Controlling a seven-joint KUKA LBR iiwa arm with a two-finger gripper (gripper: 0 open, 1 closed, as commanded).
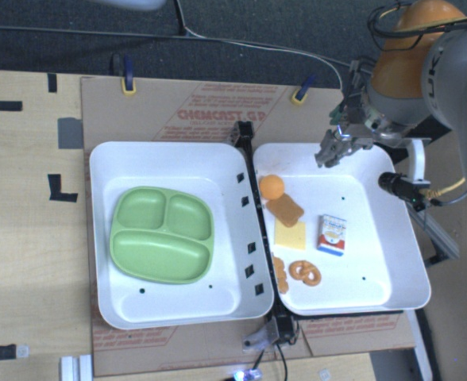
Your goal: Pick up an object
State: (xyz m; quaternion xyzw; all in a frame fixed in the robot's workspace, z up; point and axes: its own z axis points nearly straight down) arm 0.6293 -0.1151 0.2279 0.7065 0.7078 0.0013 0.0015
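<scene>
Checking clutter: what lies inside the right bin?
Right bin holds an orange ball, brown block, yellow slice, pretzel and small carton. The slice's top edge is covered by the block.

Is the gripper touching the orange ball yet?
Apart. The camera view shows the gripper over the right bin's far edge, with bare white floor between it and the orange ball.

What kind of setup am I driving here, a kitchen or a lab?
Most likely a lab pick-test bench: two white bins clamped over cardboard, toy food such as a pretzel and an orange ball, a green divided tray, and the arm's hand over the right bin.
</scene>
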